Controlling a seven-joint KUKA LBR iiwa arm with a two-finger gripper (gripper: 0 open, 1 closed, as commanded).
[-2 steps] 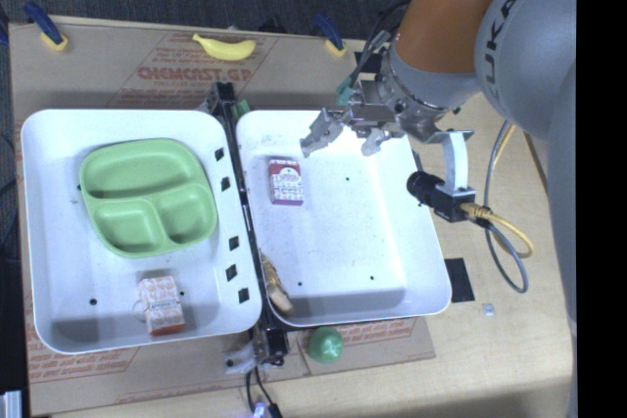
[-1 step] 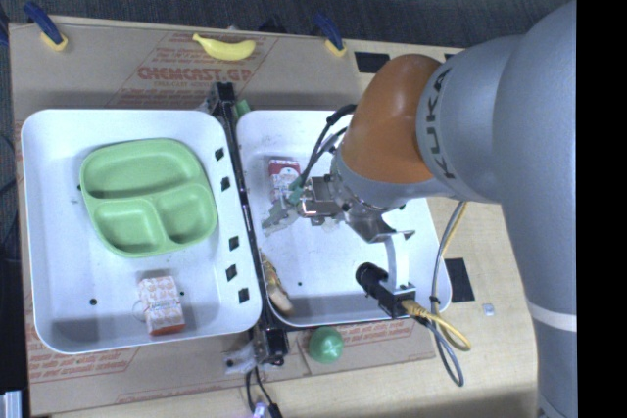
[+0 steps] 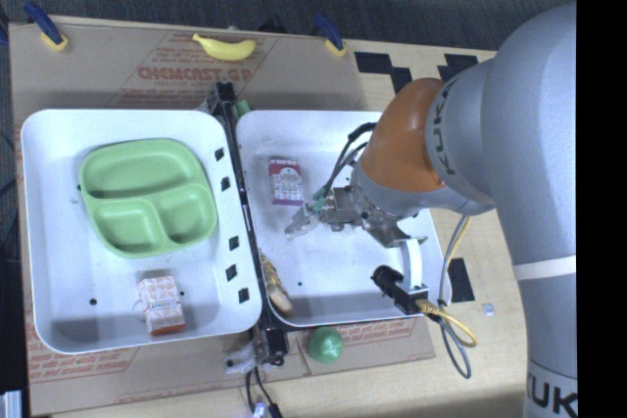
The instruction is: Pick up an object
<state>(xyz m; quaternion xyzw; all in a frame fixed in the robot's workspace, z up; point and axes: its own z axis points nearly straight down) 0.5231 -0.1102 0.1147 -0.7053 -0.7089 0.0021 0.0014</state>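
Note:
A small maroon-and-white box lies flat in the right bin, toward its upper left. My gripper hangs low over the middle of that bin, just below and to the right of the box, pointing left. Nothing visible is held in it. A tan, knobbly object rests against the right bin's lower left wall. In the left bin sit a green divided tray and, near the front, a small orange-and-white carton.
A yellow banana lies on the cardboard behind the bins and a green ball in front of the right bin. Blue clamps hold the cardboard's back edge. My arm covers the right bin's right side.

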